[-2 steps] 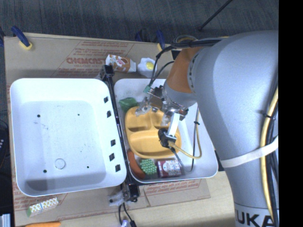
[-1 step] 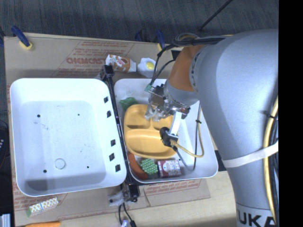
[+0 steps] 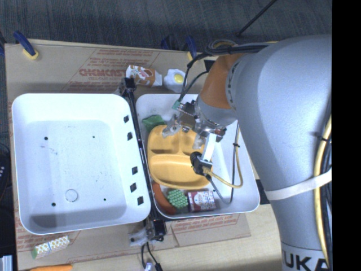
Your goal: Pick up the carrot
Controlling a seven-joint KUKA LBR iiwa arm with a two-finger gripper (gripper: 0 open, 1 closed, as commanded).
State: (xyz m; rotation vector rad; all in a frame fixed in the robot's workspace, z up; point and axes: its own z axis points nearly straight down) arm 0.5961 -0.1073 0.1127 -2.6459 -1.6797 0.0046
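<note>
The big grey arm with its orange band (image 3: pixel 217 86) fills the right of the frame, reaching down into the right white shallow bin (image 3: pixel 243 199). Its hand (image 3: pixel 189 130) hangs over a yellow plastic tray-like piece (image 3: pixel 172 157) at the bin's centre; whether it is clenched or released I cannot tell. The orange carrot (image 3: pixel 159 196) lies at the bin's lower left corner, partly under the yellow piece, beside a green studded toy (image 3: pixel 177 199) and a small red-labelled can (image 3: pixel 201 200). The left white shallow bin (image 3: pixel 22 151) sits alongside on the brown cardboard-covered tabletop (image 3: pixel 101 61).
</note>
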